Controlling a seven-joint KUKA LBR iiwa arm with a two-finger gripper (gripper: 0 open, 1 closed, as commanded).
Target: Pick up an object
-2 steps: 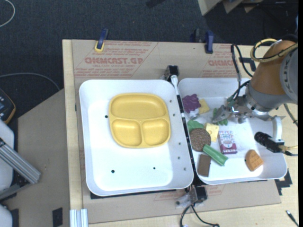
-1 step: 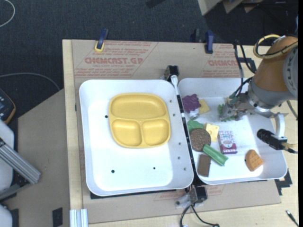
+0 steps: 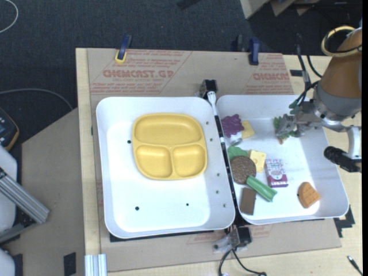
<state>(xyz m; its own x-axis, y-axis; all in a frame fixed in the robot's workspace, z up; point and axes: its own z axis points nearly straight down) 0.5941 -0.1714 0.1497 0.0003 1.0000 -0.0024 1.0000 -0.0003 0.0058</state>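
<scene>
My gripper [image 3: 284,127] hangs low over the upper right part of the right bin [image 3: 322,211]. A small greenish thing [image 3: 279,121] shows at its tip, and I cannot make out whether it is held. The bin's objects lie to the gripper's left and below it. These are a purple grape bunch [image 3: 232,123], a yellow wedge [image 3: 248,130], a brown round patty [image 3: 242,168], a pink and white carton [image 3: 276,173], a green pod [image 3: 261,188], a brown bar [image 3: 248,200] and an orange biscuit [image 3: 309,195].
The left bin [image 3: 115,200] holds a yellow divided plate [image 3: 169,144] in its upper half. A second yellow piece [image 3: 258,159] and a green leaf-like item [image 3: 236,152] lie beside the patty. Black clips [image 3: 209,88] sit on the ridge between the bins.
</scene>
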